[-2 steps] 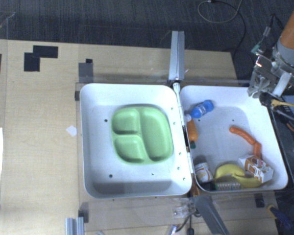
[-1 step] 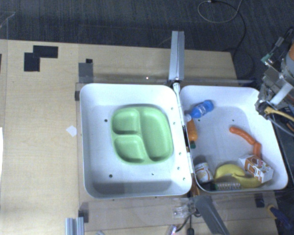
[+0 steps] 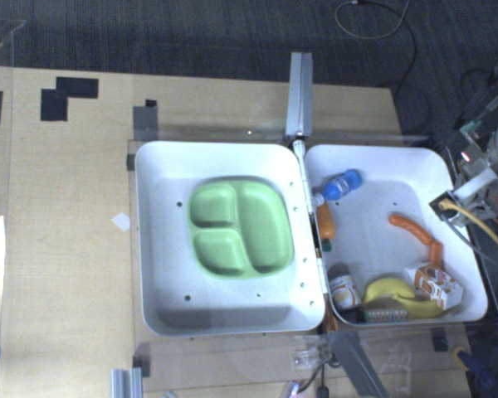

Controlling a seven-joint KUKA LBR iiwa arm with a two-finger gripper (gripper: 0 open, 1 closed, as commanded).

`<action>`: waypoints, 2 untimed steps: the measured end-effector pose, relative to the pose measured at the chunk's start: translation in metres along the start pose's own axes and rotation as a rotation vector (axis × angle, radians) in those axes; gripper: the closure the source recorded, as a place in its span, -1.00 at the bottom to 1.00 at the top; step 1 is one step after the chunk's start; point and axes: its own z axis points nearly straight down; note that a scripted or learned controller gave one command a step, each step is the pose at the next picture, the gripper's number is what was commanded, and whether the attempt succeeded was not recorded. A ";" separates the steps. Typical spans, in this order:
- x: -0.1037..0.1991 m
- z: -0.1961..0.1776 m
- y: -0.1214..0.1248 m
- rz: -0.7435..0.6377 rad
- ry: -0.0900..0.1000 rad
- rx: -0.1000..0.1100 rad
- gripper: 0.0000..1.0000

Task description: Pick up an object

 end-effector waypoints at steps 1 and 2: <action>0.029 -0.030 0.039 0.279 0.001 -0.002 1.00; 0.013 -0.030 0.029 0.282 -0.001 -0.001 1.00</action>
